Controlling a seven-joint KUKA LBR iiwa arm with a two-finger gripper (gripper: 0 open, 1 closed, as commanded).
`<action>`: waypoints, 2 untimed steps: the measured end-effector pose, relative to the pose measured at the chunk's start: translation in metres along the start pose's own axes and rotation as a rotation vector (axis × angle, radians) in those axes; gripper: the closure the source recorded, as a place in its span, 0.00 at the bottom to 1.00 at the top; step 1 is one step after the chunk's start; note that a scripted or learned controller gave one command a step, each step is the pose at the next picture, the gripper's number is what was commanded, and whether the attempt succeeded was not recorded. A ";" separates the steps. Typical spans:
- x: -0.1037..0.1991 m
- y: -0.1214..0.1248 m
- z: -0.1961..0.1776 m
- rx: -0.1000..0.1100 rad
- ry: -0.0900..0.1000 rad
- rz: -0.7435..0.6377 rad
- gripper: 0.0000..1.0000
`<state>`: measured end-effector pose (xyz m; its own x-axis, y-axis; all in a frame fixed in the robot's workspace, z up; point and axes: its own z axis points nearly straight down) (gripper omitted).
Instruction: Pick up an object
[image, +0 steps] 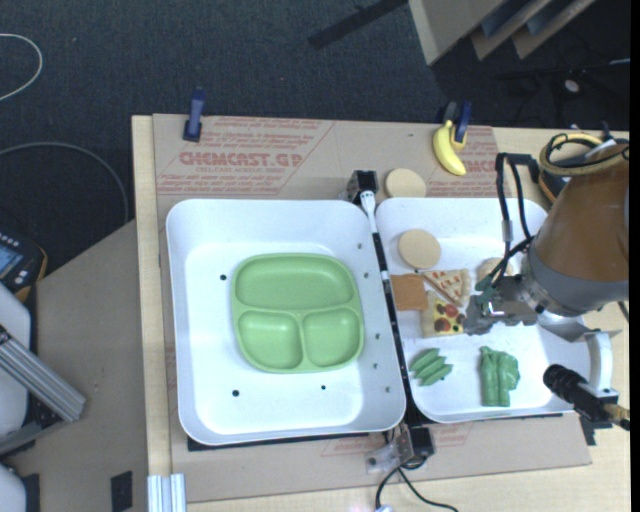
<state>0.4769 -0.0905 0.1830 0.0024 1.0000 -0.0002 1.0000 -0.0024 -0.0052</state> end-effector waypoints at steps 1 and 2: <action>0.044 0.002 -0.071 -0.006 -0.001 -0.002 1.00; 0.066 0.002 -0.181 -0.014 -0.001 -0.006 1.00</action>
<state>0.4801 -0.0248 0.3636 -0.0032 1.0000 -0.0009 1.0000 0.0032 0.0087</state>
